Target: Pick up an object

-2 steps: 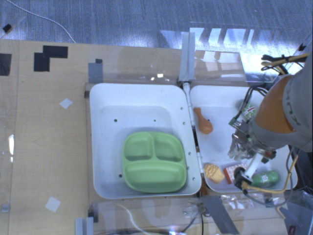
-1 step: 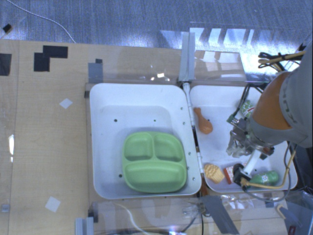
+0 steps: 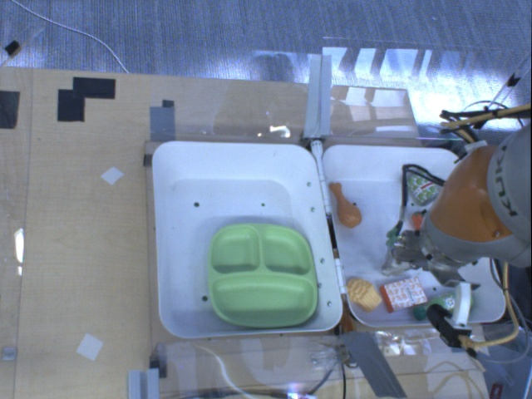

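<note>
Left bin (image 3: 179,223): a green plate (image 3: 263,274) is held inside
Right bin (image 3: 366,173): small toys are kept here
Arm (image 3: 478,206): lowered into the right bin
Gripper (image 3: 401,254): grip cannot be told
Red box (image 3: 403,293): lies just below; a drop onto it is needed next

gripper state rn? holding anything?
Gripper: cannot be told. It sits low in the right bin, above the red-and-white packet and beside the toy drumstick; no item visibly between its fingers.
</note>
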Available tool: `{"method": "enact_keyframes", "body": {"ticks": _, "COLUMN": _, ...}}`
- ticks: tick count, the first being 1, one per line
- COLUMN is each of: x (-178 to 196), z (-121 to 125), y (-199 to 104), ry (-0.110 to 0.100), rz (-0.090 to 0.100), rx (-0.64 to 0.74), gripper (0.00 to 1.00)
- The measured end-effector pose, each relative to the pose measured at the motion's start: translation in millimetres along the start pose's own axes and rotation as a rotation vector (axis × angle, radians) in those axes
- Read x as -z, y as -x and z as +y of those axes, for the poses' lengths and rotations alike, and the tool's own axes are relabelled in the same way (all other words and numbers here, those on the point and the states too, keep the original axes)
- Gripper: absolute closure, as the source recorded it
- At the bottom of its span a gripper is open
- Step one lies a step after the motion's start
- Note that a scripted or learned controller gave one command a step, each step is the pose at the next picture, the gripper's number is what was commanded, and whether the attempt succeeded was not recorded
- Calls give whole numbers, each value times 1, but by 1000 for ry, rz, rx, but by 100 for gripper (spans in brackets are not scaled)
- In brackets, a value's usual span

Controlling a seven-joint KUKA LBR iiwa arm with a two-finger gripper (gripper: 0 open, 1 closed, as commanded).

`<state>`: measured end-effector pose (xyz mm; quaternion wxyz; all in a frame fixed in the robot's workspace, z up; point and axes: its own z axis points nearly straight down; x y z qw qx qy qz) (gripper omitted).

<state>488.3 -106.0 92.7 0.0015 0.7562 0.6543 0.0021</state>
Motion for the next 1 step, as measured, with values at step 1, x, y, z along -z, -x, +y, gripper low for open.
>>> {"method": "enact_keyframes", "body": {"ticks": 1, "x": 92, "z": 57, "y": -74, "ry": -2, "rz": 0, "rx": -97, "gripper": 100}}
